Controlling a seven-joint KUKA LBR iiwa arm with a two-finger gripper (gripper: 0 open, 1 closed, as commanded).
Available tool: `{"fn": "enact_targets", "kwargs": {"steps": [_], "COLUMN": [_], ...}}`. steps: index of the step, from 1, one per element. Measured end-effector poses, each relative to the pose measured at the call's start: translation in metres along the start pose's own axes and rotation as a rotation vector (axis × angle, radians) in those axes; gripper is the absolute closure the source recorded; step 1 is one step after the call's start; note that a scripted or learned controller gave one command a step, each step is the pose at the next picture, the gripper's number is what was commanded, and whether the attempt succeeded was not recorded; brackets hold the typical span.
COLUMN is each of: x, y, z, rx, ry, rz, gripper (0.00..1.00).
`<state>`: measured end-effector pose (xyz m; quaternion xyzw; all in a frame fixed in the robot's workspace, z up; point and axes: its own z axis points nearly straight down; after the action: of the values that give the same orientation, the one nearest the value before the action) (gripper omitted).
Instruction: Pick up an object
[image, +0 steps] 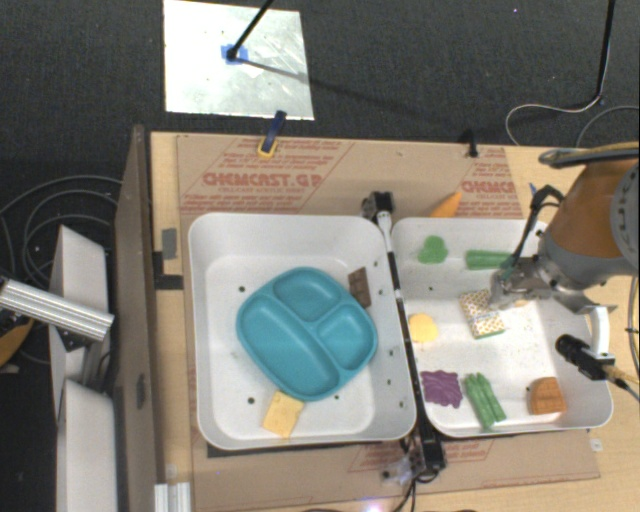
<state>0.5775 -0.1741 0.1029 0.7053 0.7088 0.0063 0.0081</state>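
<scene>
My gripper (508, 287) hangs low over the right bin (590, 400), at the upper right edge of a checkered square piece (483, 315). It seems to touch or nearly touch that piece; nothing shows as lifted. Around it in the same bin lie a green blob (432, 250), a long green piece (488, 260), a yellow round piece (423, 327), a purple piece (441, 388), a green bean-like piece (485, 400) and a brown piece (545, 395).
The left bin (215, 400) bears a blue divided plate (305, 332), a small brown block (360, 287) and a yellow wedge (282, 414). An orange piece (447, 205) lies on the cardboard behind the right bin. The arm's grey body (600, 240) overhangs the right bin's right side.
</scene>
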Motion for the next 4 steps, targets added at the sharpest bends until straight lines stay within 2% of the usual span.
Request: {"fn": "enact_targets", "kwargs": {"steps": [3,4], "x": [0.001,0.001], "y": [0.003,0.003], "z": [-0.031,-0.031], "rx": [-0.009,-0.008], "ry": [0.000,0.000], "rz": [-0.005,-0.005], "gripper": [1.00,0.00]}}
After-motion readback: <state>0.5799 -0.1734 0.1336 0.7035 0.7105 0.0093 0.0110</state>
